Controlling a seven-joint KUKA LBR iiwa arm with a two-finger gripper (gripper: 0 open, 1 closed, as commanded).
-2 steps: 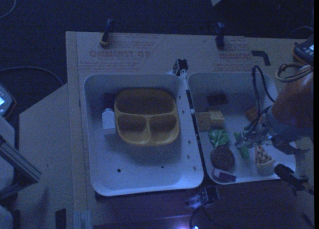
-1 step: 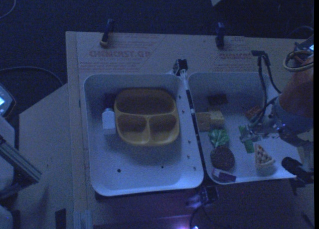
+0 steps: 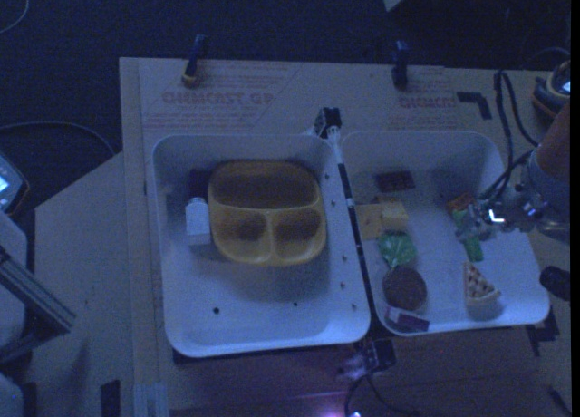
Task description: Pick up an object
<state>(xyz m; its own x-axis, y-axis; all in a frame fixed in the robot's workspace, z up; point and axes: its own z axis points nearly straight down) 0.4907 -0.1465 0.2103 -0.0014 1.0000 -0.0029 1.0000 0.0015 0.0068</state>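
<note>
A purple packet (image 3: 407, 320) lies nearest — fingers (image 3: 475, 222) over the right bin (image 3: 435, 148), grip unclear.

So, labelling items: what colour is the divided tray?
Yellow tray, seen in the camera view.

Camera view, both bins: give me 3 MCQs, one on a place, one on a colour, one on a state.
1. Where does the yellow divided tray lie?
A. left bin
B. right bin
C. on the bench outside the bins

2. What colour is the small bottle beside the tray?
A. red
B. white
C. black

3. Where is the gripper?
A. over the left bin
B. over the right bin's right side
C. beyond the bench's far edge

Key: 1 A, it rests inside the left bin. 2 B, it looks pale white. 3 B, it is low over the right bin, near small toy foods.
</note>
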